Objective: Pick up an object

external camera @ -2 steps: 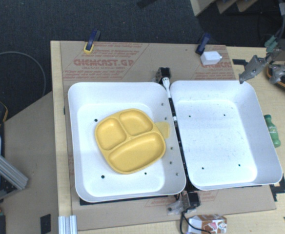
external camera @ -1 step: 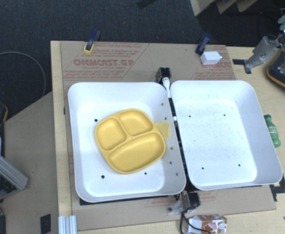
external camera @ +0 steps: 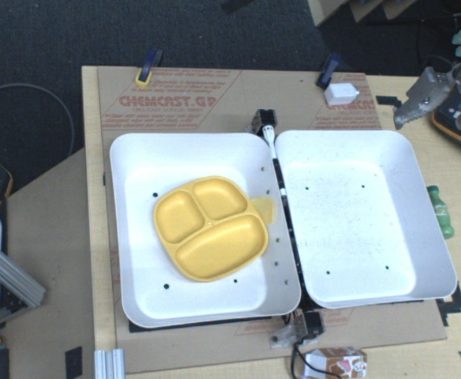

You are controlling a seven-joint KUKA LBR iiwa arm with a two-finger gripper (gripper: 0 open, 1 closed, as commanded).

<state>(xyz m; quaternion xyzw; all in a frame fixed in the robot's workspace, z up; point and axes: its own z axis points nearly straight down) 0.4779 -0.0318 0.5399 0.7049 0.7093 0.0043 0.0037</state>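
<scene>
The left bin holds a yellow divided plate, lying flat near its middle with a small yellow bit touching the plate's three o'clock edge. The right bin sits beside it. At two o'clock, the gripper hangs outside the bins; its opening I cannot tell.

plate: yellow | bins: white, dark dots | bench: tan, red lettering

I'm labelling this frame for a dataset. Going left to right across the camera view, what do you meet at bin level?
Left white bin → yellow divided plate → black clamps between the bins → right white bin → green object.
</scene>
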